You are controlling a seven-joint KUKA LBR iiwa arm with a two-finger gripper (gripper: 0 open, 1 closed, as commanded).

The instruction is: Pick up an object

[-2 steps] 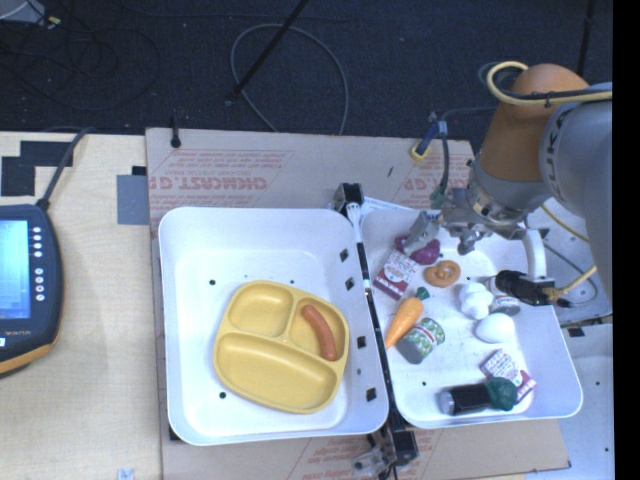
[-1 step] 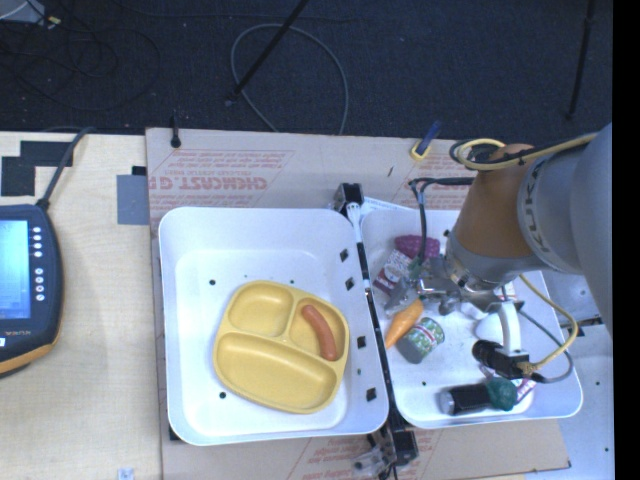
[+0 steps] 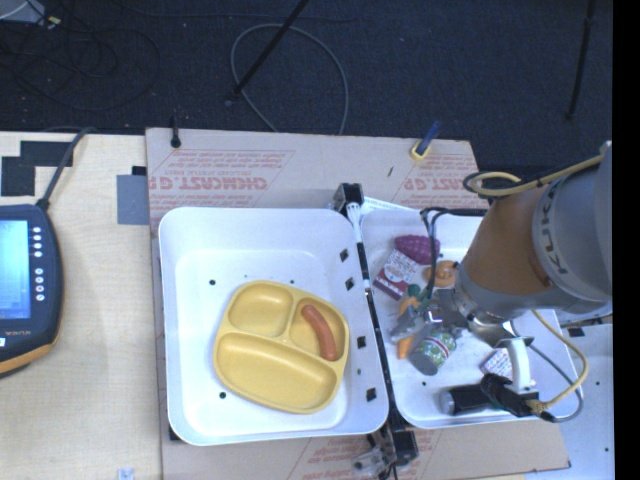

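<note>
1. The gripper (image 3: pixel 424 316) is down inside the right bin (image 3: pixel 466 370), at the middle of that bin's left half, right of the frame's centre. The arm (image 3: pixel 530 248) covers it from the right, so it cannot be told whether it is wide or narrow. Nothing can be seen held in it.
2. A small can (image 3: pixel 433 350) lies tilted just below the gripper, close against it. Whether they touch cannot be told.
3. A small orange piece (image 3: pixel 403 347) lies just left of the can.
4. A red-and-white packet (image 3: pixel 399 269) lies above the gripper, near the bin's left wall.
5. A purple object (image 3: pixel 414 246) sits just above the packet.
6. The left bin (image 3: pixel 200 258) holds a yellow divided plate (image 3: pixel 270 368).
7. A sausage (image 3: pixel 321 330) lies in the plate's upper right compartment.
8. Both bins stand on a cardboard sheet (image 3: pixel 260 173) on the table (image 3: pixel 90 388).
9. A handheld screen unit (image 3: pixel 20 278) lies at the frame's left edge.
</note>
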